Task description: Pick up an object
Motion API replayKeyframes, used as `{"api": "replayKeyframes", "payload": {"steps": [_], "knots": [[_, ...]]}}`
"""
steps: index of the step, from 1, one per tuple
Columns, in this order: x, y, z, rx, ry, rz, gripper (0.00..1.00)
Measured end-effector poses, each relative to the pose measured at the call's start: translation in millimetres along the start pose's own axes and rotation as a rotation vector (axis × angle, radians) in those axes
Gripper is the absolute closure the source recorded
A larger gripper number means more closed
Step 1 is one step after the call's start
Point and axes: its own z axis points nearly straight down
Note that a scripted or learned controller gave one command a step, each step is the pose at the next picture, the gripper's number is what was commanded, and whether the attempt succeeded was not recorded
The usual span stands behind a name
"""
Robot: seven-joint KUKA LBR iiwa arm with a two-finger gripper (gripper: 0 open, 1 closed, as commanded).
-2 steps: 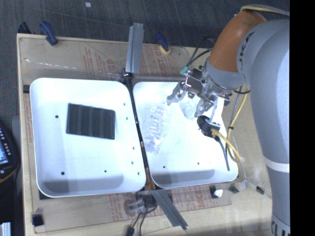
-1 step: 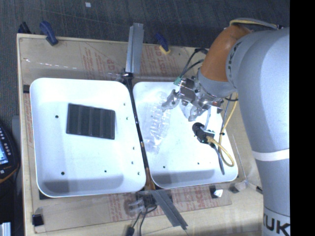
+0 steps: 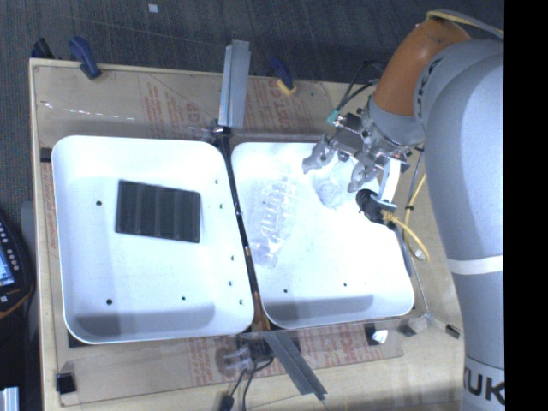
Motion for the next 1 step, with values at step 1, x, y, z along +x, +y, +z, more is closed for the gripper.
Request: {"api": "replayKeyframes", "payload": {"steps": [1], "knots": [[-11.1, -72.2, 11.8, 0.005, -0.001, 0.222, 0.00]]}}
